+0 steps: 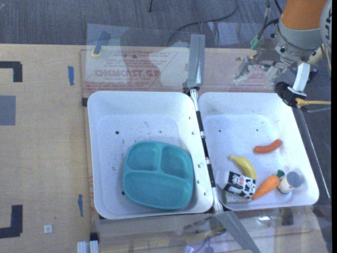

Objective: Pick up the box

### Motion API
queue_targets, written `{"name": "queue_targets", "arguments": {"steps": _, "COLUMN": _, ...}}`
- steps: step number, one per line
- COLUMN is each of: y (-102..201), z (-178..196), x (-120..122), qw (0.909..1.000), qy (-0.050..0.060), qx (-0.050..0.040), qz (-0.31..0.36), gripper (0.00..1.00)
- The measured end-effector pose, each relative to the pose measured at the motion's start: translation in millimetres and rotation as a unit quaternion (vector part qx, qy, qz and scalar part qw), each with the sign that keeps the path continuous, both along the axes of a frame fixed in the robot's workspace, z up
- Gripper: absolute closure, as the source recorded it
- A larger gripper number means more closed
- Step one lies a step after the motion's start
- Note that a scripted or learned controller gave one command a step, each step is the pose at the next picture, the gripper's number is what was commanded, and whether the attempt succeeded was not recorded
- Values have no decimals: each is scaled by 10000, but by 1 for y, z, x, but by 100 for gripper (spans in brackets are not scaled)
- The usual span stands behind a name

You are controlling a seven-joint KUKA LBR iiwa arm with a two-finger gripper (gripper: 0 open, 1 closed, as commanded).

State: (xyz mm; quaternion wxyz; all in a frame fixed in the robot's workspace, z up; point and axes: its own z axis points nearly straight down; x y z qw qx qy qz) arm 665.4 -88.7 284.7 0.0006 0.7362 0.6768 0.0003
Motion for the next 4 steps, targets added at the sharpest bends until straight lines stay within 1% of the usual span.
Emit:
{"name": "queue_targets", "arguments": {"steps": 1, "y": -17, "z": -90, "x": -43, "qw": 9962, "qy": 4, "qx": 3, "qz": 870, "gripper": 0}}
{"name": "queue_targets", "arguments": {"steps": 2, "y": -21, "z": -189, "x": -63, "qw": 9858, "qy": -17, "qx": -4, "qz": 1677, "gripper": 0}}
{"name": "queue_targets", "arguments": {"steps": 3, "y": -44, "z": -196, "x": -142, "qw": 9840, "qy": -34, "qx": -8, "qz": 1779, "gripper": 0}}
{"name": "queue_targets", "arguments": {"steps": 4, "y": -94, "z": -48, "x": -138, "qw": 9907, "qy": -9, "qx": -8, "qz": 1362, "gripper": 0}}
